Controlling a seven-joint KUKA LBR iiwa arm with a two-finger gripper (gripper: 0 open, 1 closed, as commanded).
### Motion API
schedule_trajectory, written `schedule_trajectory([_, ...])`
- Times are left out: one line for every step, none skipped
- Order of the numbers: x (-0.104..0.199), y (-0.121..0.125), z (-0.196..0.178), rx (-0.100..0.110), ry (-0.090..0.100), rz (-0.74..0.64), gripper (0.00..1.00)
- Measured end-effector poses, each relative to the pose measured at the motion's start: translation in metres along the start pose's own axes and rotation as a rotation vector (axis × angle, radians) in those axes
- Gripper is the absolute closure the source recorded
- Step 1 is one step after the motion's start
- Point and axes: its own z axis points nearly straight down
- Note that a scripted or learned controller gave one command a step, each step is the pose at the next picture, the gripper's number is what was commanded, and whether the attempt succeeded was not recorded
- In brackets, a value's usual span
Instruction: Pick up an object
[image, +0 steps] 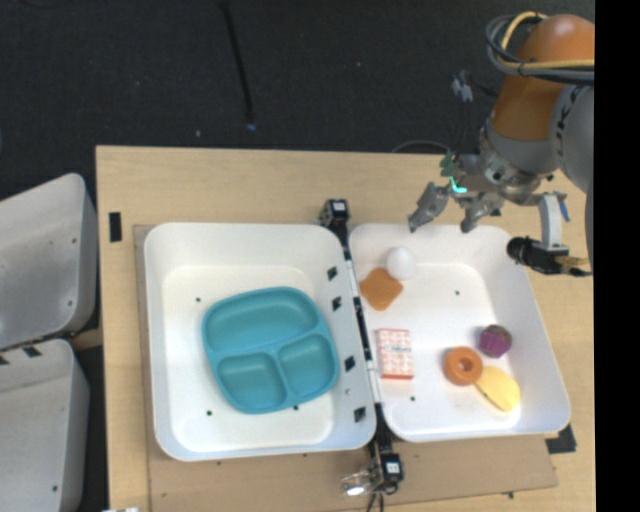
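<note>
— While the grey two-finger gripper (450, 210) hangs over the far rim of the right white bin (530, 300), what can go wrong?

— Its jaws are apart and empty. The small white ball (401, 261) lies just below them, touching the orange block (381, 288); descending crooked, they could roll it away.

— And the arm?

— It reaches from the right, wrist bent down, above the tabletop (250, 185).

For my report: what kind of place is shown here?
Probably a robotics lab test bench: a grey-and-orange arm with its tool over two white bins, which hold toy food and a teal tray.
</note>
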Motion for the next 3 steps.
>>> schedule_trajectory([0.000, 0.000, 0.000, -0.001, 0.000, 0.000, 0.00])
schedule_trajectory([0.005, -0.003, 0.055, 0.005, 0.000, 0.001, 0.00])
schedule_trajectory([0.010, -0.005, 0.100, 0.004, 0.000, -0.001, 0.00])
